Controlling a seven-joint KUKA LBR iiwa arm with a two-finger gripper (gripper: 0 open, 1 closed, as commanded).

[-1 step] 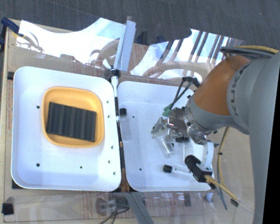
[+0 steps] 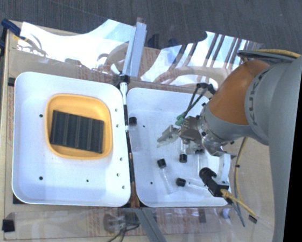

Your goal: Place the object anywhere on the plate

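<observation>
The arm [image 2: 262, 98] is seen reaching in over the right bin [image 2: 143, 193], an orange band shown above its wrist. The left bin [image 2: 26, 174] is occupied by a yellow plate [image 2: 60, 105] with a dark ribbed centre. The gripper [image 2: 179, 137] is held low over the right bin; whether it is spread or pressed together cannot be told. Small black objects [image 2: 161, 162] are scattered on the right bin's floor near the gripper, well apart from the plate.
</observation>
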